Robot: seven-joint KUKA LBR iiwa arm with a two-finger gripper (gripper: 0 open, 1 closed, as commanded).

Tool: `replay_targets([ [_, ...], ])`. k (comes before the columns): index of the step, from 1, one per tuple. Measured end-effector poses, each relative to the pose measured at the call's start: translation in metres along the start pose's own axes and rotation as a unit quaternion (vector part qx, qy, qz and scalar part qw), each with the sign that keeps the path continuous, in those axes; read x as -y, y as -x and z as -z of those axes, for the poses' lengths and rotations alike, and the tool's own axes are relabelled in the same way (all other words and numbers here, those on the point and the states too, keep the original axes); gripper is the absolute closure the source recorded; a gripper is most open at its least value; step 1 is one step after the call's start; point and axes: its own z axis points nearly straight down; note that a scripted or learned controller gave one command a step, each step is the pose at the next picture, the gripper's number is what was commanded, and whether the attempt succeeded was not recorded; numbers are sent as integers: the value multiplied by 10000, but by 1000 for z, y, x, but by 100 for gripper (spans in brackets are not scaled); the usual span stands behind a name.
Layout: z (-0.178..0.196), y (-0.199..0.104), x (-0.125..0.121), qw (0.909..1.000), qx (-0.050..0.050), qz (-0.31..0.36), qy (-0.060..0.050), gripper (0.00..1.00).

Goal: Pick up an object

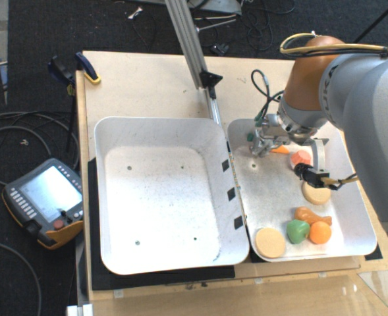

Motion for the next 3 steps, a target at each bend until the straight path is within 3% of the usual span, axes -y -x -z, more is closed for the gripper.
replay_targets([
  [3,159,4,5,10000,6,18,41,100],
])
